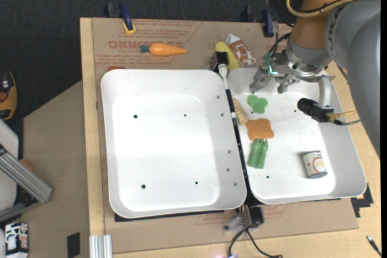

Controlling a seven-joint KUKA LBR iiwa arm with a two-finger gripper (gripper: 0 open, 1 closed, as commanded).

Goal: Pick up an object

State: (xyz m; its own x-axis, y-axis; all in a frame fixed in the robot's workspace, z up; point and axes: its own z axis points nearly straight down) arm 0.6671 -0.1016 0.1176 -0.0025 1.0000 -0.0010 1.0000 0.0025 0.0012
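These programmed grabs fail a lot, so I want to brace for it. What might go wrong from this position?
1. The gripper hangs just above the small green piece, close to the right bin's far rim; it may clip that edge going down.
2. The orange piece and the green vegetable touch, so a grab there may shove both.
3. The can lies on its side and may roll.
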